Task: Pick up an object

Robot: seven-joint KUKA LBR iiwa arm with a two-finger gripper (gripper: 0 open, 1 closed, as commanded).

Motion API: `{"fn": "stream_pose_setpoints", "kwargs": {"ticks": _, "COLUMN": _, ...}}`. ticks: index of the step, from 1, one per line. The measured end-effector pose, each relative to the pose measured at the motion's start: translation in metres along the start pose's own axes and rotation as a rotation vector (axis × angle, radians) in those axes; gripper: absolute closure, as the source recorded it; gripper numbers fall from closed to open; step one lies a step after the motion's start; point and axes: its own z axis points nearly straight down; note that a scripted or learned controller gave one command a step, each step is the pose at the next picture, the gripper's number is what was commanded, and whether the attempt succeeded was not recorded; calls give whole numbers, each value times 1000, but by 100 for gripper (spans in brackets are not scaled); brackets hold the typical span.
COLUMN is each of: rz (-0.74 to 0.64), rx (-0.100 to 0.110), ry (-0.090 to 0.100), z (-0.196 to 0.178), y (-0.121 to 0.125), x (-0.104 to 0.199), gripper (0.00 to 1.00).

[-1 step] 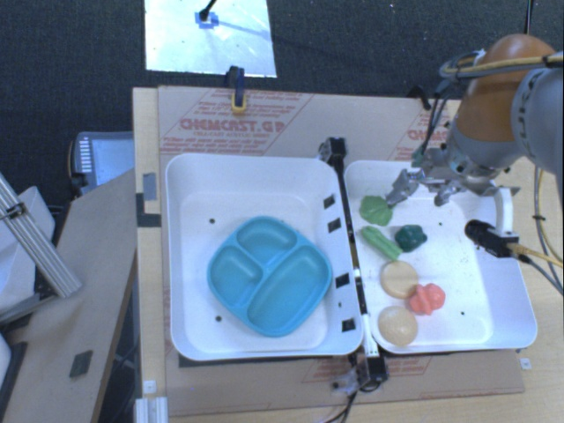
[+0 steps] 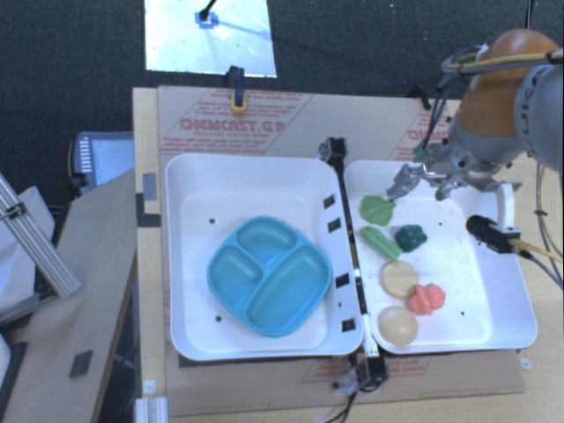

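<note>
Gripper is seen with fingers spread and nothing between them, hovering at the right bin far edge, with the light green leafy toy just beside its left finger at 8 o'clock, lumpy, matte plastic, long axis roughly 9-to-3.

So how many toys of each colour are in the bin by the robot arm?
Green: 3, a light leafy piece, a long pod and a dark piece
Cream or yellow: 2, one round piece and another nearer the front
Pink: 1, a lumpy piece
Total: 6
</note>
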Motion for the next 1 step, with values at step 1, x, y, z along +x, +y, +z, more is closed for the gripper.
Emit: {"fn": "stream_pose_setpoints", "kwargs": {"ticks": 1, "rz": 2, "rx": 4, "ry": 0, "z": 57, "y": -2, "x": -9, "gripper": 0}}
